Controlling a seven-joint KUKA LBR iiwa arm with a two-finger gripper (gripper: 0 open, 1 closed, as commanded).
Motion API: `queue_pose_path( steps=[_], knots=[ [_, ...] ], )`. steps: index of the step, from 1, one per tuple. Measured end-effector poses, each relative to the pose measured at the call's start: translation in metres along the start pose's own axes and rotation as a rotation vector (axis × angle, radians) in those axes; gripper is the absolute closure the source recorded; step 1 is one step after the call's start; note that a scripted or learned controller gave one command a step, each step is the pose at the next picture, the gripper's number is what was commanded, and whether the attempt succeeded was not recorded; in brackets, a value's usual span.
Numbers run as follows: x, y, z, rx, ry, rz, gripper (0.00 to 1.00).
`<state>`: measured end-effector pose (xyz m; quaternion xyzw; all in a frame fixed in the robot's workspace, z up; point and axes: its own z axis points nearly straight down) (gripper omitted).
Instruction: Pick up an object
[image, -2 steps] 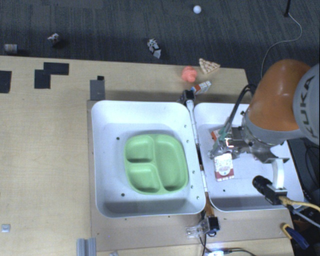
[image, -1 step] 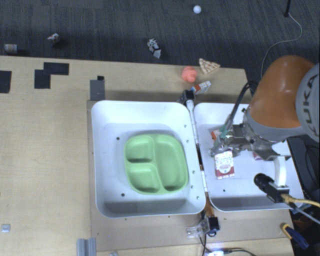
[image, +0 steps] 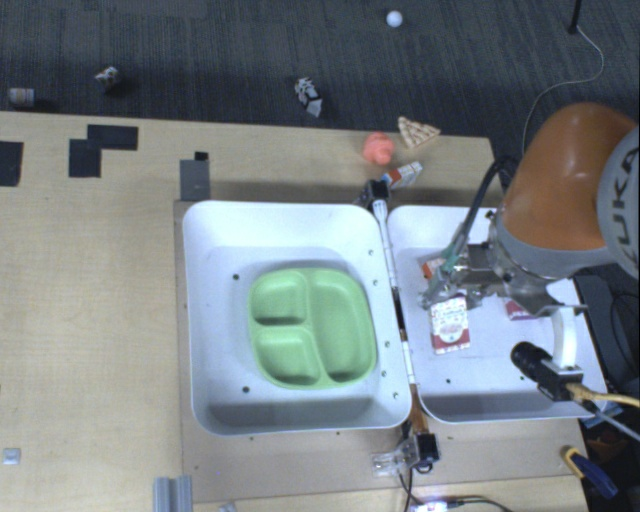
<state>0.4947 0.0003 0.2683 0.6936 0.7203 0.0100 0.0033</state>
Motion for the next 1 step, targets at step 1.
queue_pose_path(
  steps=[1],
  knots=[
    [0.0015, 0.0013, -0.0103, -0.003, 0.001, -0.008, 1.00]
  ],
)
